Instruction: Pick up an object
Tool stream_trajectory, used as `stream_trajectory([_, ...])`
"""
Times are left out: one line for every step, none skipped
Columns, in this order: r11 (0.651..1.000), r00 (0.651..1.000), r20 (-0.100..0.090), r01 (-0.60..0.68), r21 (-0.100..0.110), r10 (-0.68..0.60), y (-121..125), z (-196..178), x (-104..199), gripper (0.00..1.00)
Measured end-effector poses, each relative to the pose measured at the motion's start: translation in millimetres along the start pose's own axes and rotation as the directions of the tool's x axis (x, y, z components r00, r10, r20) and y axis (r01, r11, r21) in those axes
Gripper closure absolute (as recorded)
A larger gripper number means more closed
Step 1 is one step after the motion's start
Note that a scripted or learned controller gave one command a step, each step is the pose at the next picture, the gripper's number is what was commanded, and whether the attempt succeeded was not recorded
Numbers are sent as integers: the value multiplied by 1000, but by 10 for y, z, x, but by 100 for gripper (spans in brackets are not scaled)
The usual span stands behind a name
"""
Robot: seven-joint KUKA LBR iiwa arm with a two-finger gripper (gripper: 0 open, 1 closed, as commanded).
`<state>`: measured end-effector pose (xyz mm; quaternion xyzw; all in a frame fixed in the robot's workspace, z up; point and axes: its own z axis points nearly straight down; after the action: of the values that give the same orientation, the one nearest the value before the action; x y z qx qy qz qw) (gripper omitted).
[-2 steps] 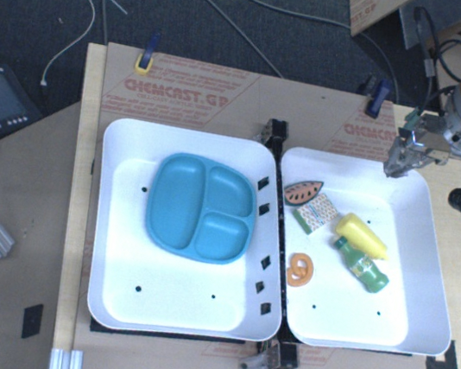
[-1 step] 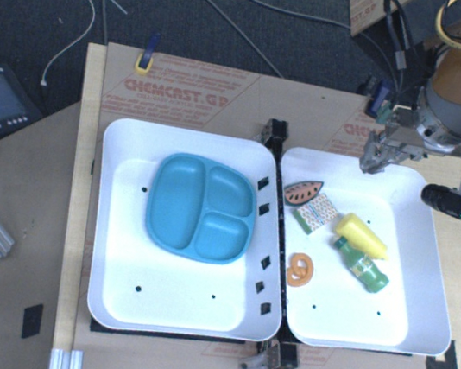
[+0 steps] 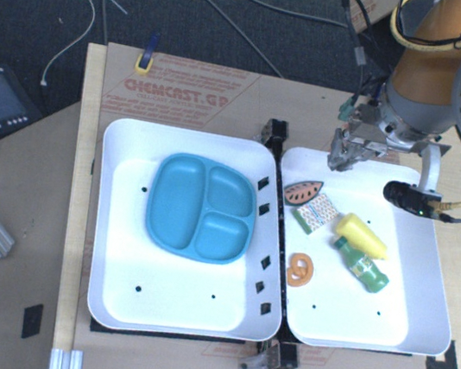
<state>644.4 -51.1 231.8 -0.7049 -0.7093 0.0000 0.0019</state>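
Over right bin's (image 3: 424,282) far edge, end effector (image 3: 342,159) points down, grip unclear.

— What are you looking at on the bench (image 3: 184,93)?

— You see a tan board with red lettering along its far part, and two shallow white bins side by side on it: the left bin (image 3: 109,282) and the right bin (image 3: 418,316).

— Do they touch?

— You find their inner edges meeting along a row of black clips (image 3: 265,264). A small blue and yellow clamp (image 3: 147,56) sits at the board's far left edge.
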Motion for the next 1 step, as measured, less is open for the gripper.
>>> stream_trajectory([1000, 1000, 0, 0, -1, 0, -87, -89, 504, 100])
